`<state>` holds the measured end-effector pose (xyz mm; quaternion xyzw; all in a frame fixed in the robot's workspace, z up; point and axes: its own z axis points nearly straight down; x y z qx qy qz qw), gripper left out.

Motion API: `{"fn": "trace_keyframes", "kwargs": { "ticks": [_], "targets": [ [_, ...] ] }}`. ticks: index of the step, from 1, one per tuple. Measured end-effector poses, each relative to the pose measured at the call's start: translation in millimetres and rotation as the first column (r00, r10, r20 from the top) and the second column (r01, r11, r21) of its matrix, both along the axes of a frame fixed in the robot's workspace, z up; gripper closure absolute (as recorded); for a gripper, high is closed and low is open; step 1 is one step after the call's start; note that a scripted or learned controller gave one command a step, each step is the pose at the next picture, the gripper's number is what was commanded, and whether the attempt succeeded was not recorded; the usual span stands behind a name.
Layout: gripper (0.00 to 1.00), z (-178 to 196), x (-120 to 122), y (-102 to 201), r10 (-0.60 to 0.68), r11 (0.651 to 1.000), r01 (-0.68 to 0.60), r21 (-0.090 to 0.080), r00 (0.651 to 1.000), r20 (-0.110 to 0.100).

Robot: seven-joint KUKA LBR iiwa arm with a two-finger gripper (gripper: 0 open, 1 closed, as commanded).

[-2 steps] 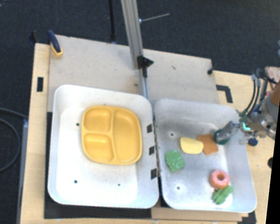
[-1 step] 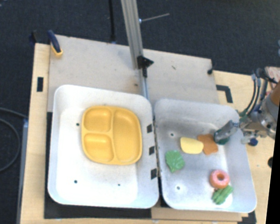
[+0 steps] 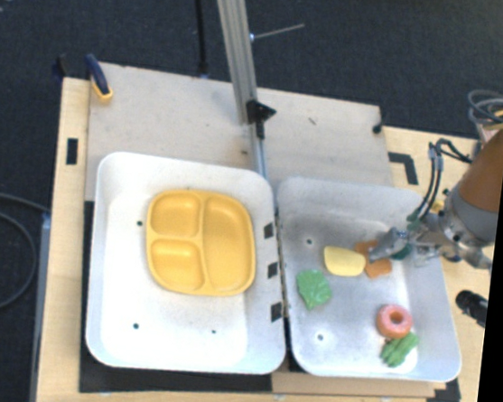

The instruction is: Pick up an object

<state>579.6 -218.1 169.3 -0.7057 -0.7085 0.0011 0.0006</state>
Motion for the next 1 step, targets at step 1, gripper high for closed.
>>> {"fn": "trace_keyframes", "kwargs": {
  "ticks": [1],
  "targets": [
    [0.0, -47.3, -7.0, -6.9, -0.004, 1.0, 0.004, 0.0, 1.0, 0.0]
  ]
}}
